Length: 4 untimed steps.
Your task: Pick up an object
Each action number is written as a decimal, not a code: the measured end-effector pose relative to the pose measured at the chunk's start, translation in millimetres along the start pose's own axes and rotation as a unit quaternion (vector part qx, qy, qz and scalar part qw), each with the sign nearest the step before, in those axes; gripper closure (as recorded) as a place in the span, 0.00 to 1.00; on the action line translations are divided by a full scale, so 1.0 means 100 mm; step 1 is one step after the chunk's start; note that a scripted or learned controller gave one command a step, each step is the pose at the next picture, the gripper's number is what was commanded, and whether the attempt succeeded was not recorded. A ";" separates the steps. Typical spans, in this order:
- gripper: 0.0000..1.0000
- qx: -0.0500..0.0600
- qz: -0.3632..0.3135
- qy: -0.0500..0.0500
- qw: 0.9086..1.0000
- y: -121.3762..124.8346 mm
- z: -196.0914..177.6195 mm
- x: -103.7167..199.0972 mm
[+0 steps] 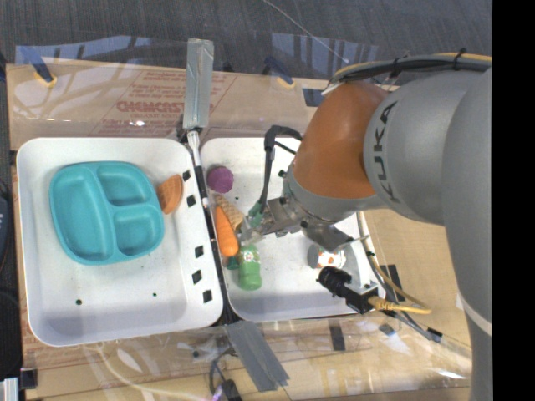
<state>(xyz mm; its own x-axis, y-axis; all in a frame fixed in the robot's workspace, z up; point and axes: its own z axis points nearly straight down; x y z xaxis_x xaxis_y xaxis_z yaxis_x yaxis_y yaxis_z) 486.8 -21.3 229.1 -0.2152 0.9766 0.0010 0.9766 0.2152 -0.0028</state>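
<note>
Nearest the front edge of the right bin (276,307) sits a little green bottle (249,271), lying just below the carrot (226,232), the two practically touching. A small white-and-orange thing (326,259) lies off to the right of them, half under the arm (401,149).

The gripper (255,222) is down low in that same bin, right beside the carrot's upper end. Can't tell how its fingers are set, the wrist blocks most of it, and nothing visibly sits between them.

My guess is the carrot or the bottle is the target. The carrot looks like a light plastic toy: stiff, smooth, tapered, so probably slippery. I'd grab it across the thick middle, not the pointy end, or it'll squirt out. It's also tight against the bin's left wall, so there's not much room for a finger on that side.

Further back there's a purple ball (220,178), round, likely to roll away if nudged.

Over in the left bin (109,307), a blue tray (106,211) with a brown piece (170,194) touching its right edge.
</note>
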 end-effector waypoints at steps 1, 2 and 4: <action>1.00 0.002 0.195 0.001 0.981 0.00 0.39 0.31; 1.00 -0.002 -0.005 -0.001 1.000 -0.18 -0.02 -0.36; 1.00 0.004 -0.113 0.002 0.994 0.00 0.00 -0.56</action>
<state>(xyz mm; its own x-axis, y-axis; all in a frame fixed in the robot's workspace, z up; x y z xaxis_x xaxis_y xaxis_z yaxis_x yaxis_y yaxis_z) 499.0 -75.5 229.5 -0.4295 0.9030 0.0063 0.9030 0.4296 -0.0095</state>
